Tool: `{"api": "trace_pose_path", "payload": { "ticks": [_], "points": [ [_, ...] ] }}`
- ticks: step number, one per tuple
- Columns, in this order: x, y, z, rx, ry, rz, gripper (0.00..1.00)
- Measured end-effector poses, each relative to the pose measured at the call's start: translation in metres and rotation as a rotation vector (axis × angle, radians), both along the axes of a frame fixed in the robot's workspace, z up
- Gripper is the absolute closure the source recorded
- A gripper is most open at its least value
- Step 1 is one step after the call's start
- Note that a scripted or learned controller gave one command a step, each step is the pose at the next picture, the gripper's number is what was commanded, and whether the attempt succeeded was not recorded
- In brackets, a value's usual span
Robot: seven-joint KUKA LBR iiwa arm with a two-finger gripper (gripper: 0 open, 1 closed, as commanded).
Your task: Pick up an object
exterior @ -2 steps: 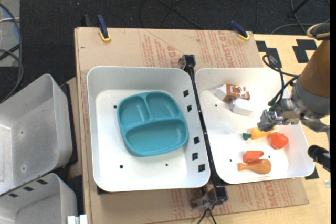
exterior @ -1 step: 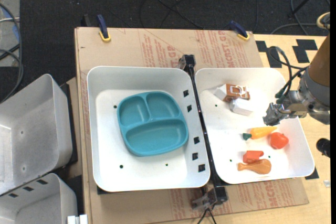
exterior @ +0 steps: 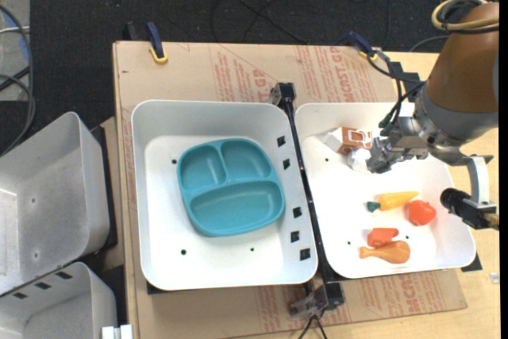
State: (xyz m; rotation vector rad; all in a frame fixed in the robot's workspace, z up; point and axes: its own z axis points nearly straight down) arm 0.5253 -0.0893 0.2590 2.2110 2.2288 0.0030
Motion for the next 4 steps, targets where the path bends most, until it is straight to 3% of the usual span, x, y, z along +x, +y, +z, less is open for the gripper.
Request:
{"api": "trace_pose_path", "payload": {
  "ticks": [3,4],
  "points": [
    [0.068,0.141,-0.025,0.0,0.001,0.0,1.0],
    [0.089,0.186,-0.017,0.002,-0.001,0.0,1.0]
  ]
}}
